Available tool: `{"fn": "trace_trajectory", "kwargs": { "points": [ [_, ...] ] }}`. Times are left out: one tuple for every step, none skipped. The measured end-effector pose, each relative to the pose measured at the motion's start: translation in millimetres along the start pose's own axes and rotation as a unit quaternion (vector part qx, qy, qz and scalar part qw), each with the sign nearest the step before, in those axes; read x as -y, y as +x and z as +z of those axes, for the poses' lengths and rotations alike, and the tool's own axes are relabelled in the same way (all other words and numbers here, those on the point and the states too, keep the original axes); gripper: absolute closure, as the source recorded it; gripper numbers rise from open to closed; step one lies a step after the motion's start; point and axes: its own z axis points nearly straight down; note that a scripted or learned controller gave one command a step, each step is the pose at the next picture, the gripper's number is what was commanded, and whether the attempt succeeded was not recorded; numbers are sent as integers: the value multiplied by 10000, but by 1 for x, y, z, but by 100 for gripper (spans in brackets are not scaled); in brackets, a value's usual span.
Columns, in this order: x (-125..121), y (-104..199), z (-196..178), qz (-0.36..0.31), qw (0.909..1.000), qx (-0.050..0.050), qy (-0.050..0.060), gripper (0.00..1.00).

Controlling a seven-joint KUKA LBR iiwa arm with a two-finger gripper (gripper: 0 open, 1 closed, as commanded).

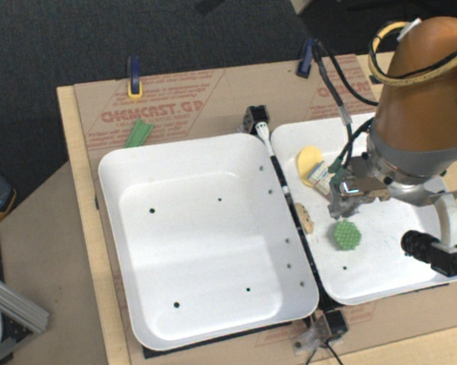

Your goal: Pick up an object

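Gripper (pixel 344 193) hangs just beside the ball (pixel 347 236), its grip impossible to tell; an off-centre descent could send the ball rolling away.

Bench (pixel 183 99) bears two bins (pixel 196 249) (white).

Far corner of the right bin (pixel 383 272) behind arm (pixel 426 99) and tool (pixel 345 203)

The left bin (pixel 118 235) and right bin (pixel 378 283) are white, the left dotted with small black spots, the cardboard tabletop (pixel 87 197) is brown with red lettering, the ball (pixel 347 236) is green, the wedge (pixel 309 159) pale yellow, the arm (pixel 425 82) orange over grey.
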Motion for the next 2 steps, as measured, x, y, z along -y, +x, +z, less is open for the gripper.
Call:
{"fn": "trace_trajectory", "kwargs": {
  "points": [
    [-52,55,-30,-56,10000,-4,-66,100],
    [-4,44,18,-17,10000,-3,16,100]
  ]
}}
